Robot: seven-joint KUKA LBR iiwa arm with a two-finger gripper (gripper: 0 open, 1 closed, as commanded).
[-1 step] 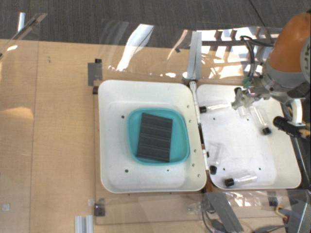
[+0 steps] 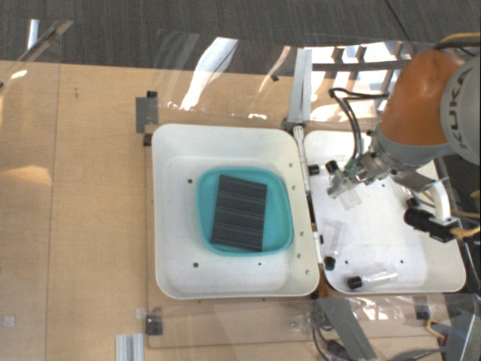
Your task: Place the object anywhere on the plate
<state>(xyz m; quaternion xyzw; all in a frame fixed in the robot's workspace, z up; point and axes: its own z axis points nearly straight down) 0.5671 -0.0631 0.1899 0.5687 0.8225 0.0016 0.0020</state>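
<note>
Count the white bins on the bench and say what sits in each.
2. The left bin holds a teal plate with a dark ribbed block lying on it. The right bin sits beside it, under the arm.

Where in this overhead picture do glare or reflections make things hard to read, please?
In the camera view, bright streaks of glare cross the clear panel above the left bin; the right bin is washed out, so the clear items on it are faint; the dark ribbed block on the teal plate is sharp; the gripper is small and blurred.
</note>
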